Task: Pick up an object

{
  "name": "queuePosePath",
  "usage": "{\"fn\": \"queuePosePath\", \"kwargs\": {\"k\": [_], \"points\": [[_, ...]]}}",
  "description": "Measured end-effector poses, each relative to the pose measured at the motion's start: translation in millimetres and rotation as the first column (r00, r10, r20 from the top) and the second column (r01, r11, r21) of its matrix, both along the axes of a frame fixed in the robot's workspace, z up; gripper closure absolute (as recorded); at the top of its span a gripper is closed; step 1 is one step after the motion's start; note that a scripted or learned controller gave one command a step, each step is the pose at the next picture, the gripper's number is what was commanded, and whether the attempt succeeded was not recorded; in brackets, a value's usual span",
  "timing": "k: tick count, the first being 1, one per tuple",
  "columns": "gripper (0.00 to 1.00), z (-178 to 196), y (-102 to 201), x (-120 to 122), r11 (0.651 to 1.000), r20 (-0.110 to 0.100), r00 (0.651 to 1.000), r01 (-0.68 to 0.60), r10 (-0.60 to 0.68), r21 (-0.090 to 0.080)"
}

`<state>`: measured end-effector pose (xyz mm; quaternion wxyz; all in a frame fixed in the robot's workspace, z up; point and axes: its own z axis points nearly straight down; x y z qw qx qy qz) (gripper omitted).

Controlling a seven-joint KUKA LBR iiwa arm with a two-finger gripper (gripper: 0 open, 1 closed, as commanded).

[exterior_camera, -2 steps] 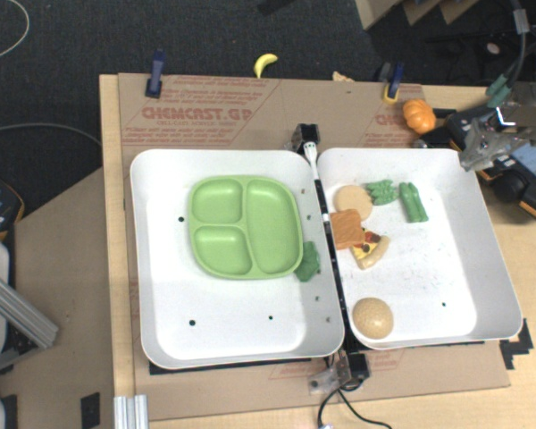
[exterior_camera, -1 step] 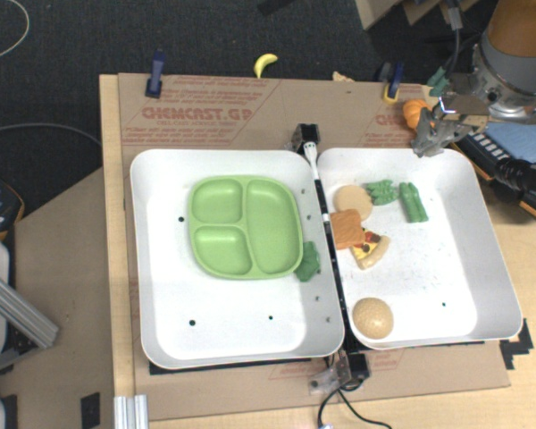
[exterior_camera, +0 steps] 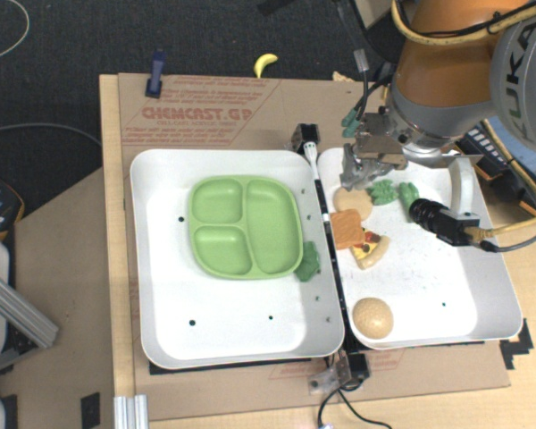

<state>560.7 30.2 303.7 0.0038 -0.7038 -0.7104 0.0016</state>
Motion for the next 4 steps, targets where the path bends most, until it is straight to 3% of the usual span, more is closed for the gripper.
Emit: {"fn": "queuePosePath", "kwargs": {"k": [1, 2, 3, 4], "points": [[0.00, 2.4, -6.3, 1.8, 1.000, 0.006, 1.000, 0.010, -0.010, -0.003], [0.00, 33.4, 128.2, -12.1, 1.000, 0.012, 1.000, -0.003, 0.003, 0.001], [0.00, 171.2, 176.2, -60.0, 1.000, 0.023, 1.000, -0.001, 0.001, 0.006], [1.00, 173.0, 173.0, -57.8, 1.000, 0.012, 1.000, 0.005, -0.005, -0.002]]}}
